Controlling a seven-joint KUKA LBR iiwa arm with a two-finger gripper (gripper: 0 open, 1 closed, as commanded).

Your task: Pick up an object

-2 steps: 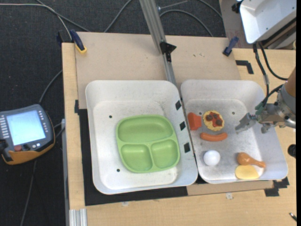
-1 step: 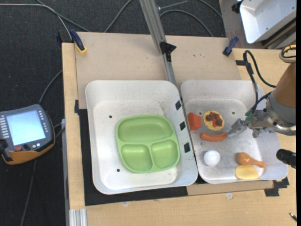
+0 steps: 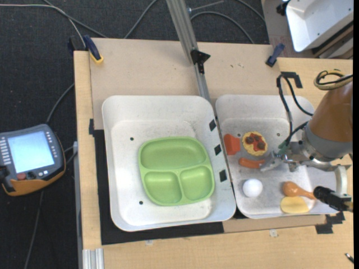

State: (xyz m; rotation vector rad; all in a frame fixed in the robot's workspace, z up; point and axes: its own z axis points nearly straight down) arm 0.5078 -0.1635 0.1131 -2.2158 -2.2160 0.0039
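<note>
Orange hotdog lies left-right, just beside gripper | gripper's opening: cannot tell

Dark carpeted floor crossed by cables, pale wooden bench, handheld screen pendant lying at left

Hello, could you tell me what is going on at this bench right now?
A grey robot arm reaches in from the right over the right bin, its gripper low beside a small sausage. Nothing is visibly held. Around it lie a little pizza, an orange block, a white ball, a drumstick and a yellow piece. The left bin holds a green divided plate.
</note>
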